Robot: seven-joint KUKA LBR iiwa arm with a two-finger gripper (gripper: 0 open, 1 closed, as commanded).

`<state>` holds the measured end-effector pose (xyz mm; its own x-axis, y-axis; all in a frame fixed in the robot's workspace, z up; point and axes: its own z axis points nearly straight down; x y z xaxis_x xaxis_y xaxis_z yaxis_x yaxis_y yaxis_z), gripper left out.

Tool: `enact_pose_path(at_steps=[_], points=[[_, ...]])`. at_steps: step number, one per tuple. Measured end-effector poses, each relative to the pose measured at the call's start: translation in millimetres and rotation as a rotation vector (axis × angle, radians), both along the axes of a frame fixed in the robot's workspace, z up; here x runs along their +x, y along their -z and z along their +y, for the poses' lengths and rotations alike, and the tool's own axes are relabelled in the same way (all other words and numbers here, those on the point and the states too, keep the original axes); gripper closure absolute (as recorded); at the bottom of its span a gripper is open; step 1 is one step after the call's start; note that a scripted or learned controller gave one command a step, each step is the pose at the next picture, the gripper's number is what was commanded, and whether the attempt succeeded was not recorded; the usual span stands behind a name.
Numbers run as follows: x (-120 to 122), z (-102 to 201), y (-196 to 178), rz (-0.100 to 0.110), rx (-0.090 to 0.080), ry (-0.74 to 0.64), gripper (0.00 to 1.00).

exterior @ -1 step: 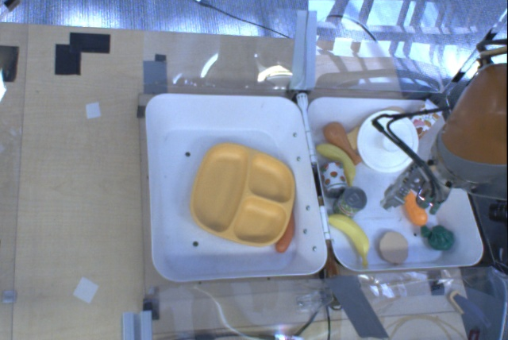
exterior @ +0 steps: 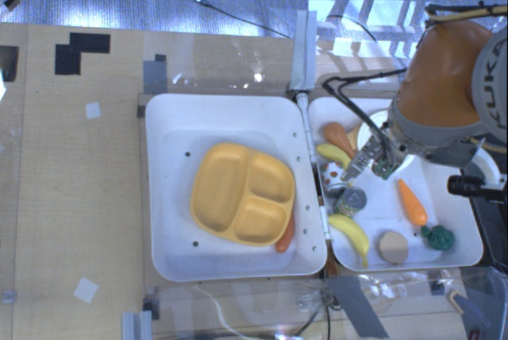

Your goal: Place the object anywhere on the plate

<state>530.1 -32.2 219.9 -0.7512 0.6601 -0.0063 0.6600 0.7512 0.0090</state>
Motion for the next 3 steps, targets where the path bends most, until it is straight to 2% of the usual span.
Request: enact_pose_path(at_steps=[1, 2, 3], points=[[59, 86, -103, -0.006, 0.0, -0.127, 1.0], [62, 190, 37, 0.017, -0.001, 0.112, 1.0], [10, 219, 8, 0.004, -0.001, -0.149, 1.0]])
